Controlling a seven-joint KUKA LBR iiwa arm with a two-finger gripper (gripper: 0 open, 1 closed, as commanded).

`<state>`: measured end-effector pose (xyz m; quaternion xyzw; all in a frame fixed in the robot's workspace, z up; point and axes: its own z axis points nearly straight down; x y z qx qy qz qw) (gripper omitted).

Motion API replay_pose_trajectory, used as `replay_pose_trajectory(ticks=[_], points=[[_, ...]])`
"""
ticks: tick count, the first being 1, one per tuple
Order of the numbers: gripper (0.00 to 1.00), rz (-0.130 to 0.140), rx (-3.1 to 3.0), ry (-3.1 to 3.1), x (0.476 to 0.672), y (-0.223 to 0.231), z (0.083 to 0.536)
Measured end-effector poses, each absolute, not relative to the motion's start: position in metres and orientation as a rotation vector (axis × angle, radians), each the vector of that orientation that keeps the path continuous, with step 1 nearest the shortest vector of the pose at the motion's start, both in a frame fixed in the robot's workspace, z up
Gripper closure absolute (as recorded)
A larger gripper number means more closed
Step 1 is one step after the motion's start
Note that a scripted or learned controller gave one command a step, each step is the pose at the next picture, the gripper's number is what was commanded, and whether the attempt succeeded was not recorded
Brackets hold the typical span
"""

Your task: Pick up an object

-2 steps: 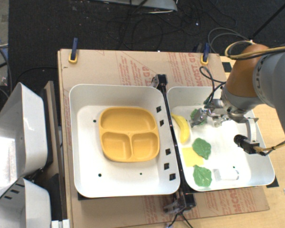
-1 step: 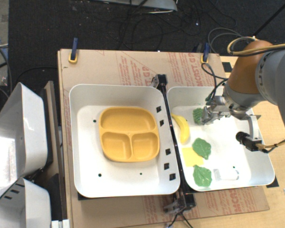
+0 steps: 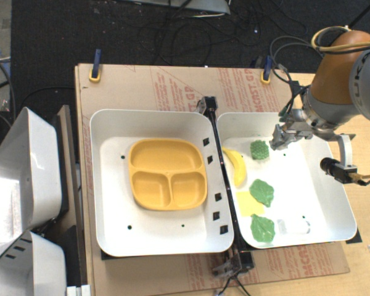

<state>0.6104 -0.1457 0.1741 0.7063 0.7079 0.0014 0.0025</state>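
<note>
Gripper [image 3: 277, 142], jaws' state indiscernible, hovers in right bin [image 3: 333, 193] beside upper green piece [image 3: 259, 150]; open floor toward right rim.

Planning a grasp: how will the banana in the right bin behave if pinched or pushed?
The banana looks like smooth moulded plastic, so probably stiff, light and rather slippery. Its curved shape suggests it may pivot or slide when pushed instead of rolling.
</note>
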Motion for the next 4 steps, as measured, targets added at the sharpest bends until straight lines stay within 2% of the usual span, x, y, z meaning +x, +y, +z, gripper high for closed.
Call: replay_pose_trajectory(ticks=[1,2,4], points=[[1.00,0.005,2.214,2.221,0.612,-0.146,0.228],[1.00,-0.003,2.222,2.223,0.612,-0.145,0.200],[1.00,0.004,2.211,2.231,0.597,-0.042,0.219]])
